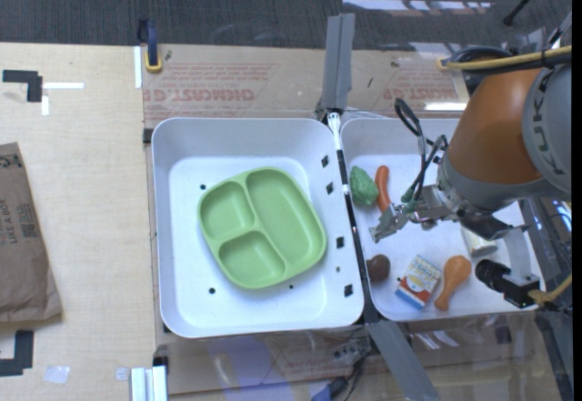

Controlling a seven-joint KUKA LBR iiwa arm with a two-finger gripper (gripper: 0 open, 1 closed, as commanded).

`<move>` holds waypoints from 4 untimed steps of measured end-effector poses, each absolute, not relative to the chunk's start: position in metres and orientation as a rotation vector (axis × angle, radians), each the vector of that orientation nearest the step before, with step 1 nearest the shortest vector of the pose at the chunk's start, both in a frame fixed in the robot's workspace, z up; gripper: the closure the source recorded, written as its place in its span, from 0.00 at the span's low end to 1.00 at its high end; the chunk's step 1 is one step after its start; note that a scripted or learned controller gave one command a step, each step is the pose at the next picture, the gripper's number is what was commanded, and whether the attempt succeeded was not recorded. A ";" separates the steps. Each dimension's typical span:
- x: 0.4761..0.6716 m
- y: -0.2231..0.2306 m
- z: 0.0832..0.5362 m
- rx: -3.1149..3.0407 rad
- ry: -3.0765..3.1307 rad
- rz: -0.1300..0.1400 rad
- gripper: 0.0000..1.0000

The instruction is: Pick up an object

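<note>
- Gripper hangs over the right bin, jaws narrowly parted with nothing between them.
- At that bin's left wall: a green leafy toy beside an orange carrot.
- Along its near edge: a brown ball, a small printed box, and an orange drumstick.
- Left bin holds a green divided plate at its centre.

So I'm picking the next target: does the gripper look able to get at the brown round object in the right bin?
Probably yes. The brown round object lies bare near the right bin's left wall, nothing on top, just below the gripper. That wall close beside it may crowd one finger.
</note>
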State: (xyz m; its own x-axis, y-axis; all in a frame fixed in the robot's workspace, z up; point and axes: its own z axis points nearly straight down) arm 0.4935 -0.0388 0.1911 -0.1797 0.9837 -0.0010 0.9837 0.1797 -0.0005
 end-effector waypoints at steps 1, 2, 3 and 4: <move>0.549 -0.125 0.168 2.069 2.365 -0.004 0.00; 0.575 -0.097 0.092 1.801 2.574 -0.002 0.00; 0.585 -0.108 0.092 1.695 2.642 -0.001 0.00; 0.567 -0.133 0.092 1.935 2.475 -0.002 0.00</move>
State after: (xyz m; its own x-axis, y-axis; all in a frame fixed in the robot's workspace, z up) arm 0.5673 -0.1334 0.0917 -0.2414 0.9704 -0.0005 0.9704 0.2414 -0.0012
